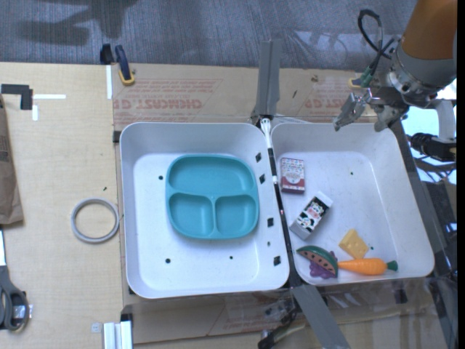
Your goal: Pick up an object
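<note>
Arm (429, 27): grey with an orange band, coming in at the upper right, above the far rim of the right bin.
Jaws (367, 113): two dark fingers spread apart, nothing between them; they hang over the right bin's far edge, well apart from every object.
Right bin (407, 195): white, shallow, holding five small things, all in its near-left half.
Carton (293, 174): small red and white box, lying flat near the bin's left wall.
Cow box (311, 217): small white box with black patches, tilted, just below the carton and apart from it.
Cheese (354, 243): yellow wedge, near the front wall, just above the carrot.
Carrot (363, 266): orange, lying along the front wall, its green end to the right.
Melon slice (317, 255): green-rimmed slice with dark seeds at the front left corner, near the carrot's tip.
Purple thing (322, 269): seems to be toy grapes, partly under the melon slice; too small to be sure.
Left bin (145, 209): white, touching the right bin along the middle.
Tray (213, 196): teal, three compartments, lying flat in the middle of the left bin.
Table (58, 166): light wood, left of the bins.
Tape ring (95, 219): pale ring, lying flat on the table beside the left bin.
Scissors (13, 305): at the table's lower left edge, partly cut off.
</note>
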`<state>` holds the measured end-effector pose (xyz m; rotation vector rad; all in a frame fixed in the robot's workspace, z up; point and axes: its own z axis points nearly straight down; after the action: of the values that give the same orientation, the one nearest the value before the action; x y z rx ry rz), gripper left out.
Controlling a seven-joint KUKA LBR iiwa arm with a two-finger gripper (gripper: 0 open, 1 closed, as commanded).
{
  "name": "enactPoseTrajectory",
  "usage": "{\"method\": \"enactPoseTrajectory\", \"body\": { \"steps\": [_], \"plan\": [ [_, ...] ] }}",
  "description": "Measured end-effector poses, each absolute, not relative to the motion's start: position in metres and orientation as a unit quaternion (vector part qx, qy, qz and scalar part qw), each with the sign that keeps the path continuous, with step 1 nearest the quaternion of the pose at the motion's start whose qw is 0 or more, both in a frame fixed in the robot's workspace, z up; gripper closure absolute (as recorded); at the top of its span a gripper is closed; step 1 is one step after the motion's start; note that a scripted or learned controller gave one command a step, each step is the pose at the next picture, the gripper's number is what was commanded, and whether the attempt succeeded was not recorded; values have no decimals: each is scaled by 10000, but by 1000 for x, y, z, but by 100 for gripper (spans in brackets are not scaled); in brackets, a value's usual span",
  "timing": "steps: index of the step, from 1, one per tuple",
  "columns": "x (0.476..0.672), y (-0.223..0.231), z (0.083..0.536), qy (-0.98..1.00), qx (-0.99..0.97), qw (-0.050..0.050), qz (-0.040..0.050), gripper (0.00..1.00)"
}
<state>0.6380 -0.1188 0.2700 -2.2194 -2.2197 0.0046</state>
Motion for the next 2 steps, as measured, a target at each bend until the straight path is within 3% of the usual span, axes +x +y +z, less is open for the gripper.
{"method": "enactPoseTrajectory", "body": {
  "steps": [1, 2],
  "plan": [
    [622, -55, 189, -5623, -8269, 16, 26, 0],
    [627, -62, 190, -6157, -7880, 4, 18, 0]
  ]
}}
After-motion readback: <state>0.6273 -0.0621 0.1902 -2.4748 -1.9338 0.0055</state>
